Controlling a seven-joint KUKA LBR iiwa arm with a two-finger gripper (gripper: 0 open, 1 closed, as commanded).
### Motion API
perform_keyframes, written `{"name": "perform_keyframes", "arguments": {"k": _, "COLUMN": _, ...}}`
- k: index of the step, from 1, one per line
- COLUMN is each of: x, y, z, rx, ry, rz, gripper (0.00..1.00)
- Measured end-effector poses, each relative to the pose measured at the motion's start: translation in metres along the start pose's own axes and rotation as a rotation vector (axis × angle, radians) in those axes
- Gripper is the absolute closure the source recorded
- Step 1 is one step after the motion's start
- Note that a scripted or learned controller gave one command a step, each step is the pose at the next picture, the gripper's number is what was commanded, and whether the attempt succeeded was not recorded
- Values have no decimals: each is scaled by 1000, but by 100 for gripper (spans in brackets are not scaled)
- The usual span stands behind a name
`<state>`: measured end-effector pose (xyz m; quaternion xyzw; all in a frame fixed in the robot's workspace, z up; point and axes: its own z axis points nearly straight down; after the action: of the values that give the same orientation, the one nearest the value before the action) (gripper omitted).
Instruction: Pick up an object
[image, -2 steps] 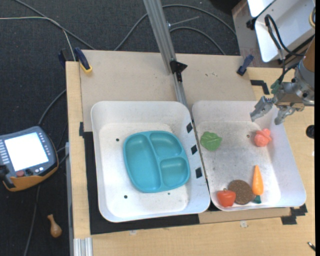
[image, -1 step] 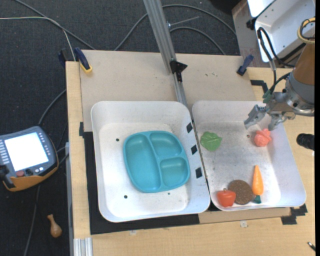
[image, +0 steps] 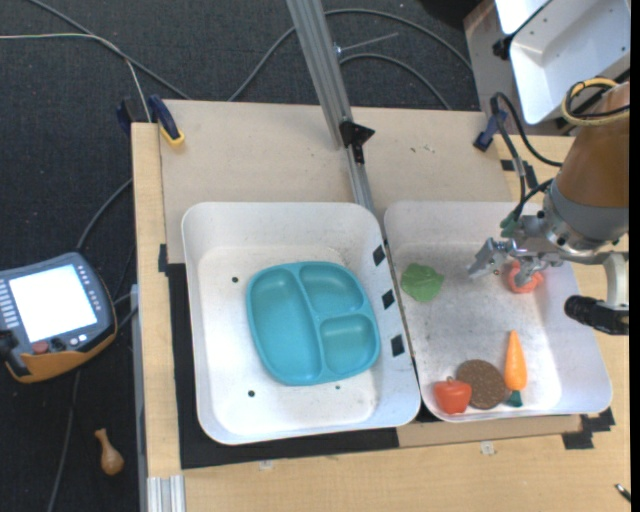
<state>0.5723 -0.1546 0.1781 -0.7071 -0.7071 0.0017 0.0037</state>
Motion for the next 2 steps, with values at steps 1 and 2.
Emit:
{"name": "perform_keyframes", "arguments": {"k": 1, "x": -2, "y": 8, "z": 48, "rx": -1, "ry": 0, "rz": 0, "gripper": 0}}
{"name": "perform_keyframes", "arguments": {"k": 2, "x": -2, "y": 10, "z": 34, "rx": -9, "ry": -2, "rz": -1, "gripper": 100}}
